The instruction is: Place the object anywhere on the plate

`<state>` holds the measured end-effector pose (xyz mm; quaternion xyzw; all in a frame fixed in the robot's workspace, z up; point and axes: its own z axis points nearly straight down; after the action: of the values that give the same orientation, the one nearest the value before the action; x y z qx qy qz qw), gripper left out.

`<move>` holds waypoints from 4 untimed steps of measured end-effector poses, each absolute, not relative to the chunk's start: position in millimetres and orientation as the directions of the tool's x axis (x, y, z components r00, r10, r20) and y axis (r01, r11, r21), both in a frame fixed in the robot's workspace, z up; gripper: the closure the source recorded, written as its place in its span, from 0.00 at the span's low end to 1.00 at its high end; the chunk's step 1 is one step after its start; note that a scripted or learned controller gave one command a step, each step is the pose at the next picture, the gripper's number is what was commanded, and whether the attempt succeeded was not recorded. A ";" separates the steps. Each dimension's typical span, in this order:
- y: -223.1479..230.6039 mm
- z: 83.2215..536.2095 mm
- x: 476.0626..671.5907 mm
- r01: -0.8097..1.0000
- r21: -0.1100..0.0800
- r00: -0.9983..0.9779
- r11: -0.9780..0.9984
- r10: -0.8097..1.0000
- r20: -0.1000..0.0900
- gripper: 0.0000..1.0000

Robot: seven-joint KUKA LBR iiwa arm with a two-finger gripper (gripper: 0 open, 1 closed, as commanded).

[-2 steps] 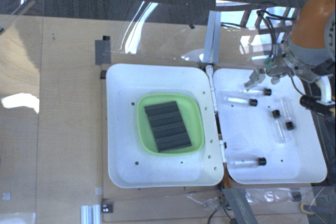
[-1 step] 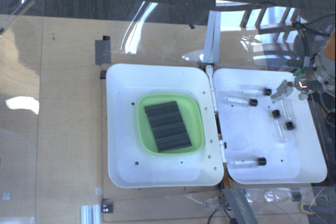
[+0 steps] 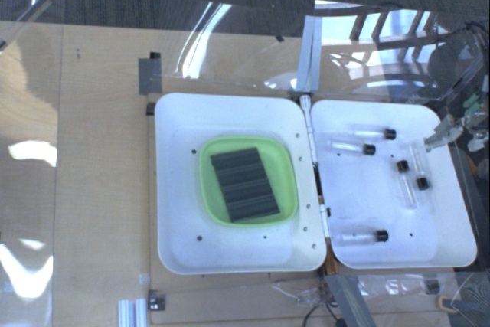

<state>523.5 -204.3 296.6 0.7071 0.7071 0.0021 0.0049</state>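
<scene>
A green square plate (image 3: 285, 174) lies in the left white bin (image 3: 176, 165). A dark grey ridged block (image 3: 244, 184) rests flat on the plate's middle, turned slightly. In the right white bin (image 3: 444, 233) lie several clear tubes with black caps, among them one near the back (image 3: 373, 135) and one near the front (image 3: 360, 237). My gripper (image 3: 446, 133) hangs at the right bin's far right rim, above the bin's edge and apart from the tubes. Nothing shows in it.
The arm's dark body and cables (image 3: 463, 65) crowd the back right corner. A grey upright bracket (image 3: 308, 57) stands behind the seam between the bins. The wooden bench (image 3: 76, 165) stretches to the left.
</scene>
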 end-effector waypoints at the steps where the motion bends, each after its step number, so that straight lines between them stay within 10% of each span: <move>1: -195.8 366.5 489.5 0.962 0.014 0.273 -0.273 0.962 -0.002 0.00; 2: -190.9 389.8 489.1 0.696 0.011 0.718 -0.718 0.696 0.002 0.00; 4: -203.9 355.7 488.7 0.570 0.006 0.821 -0.821 0.570 0.004 0.00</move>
<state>488.7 -203.9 355.7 0.9543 0.2989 0.0026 0.0023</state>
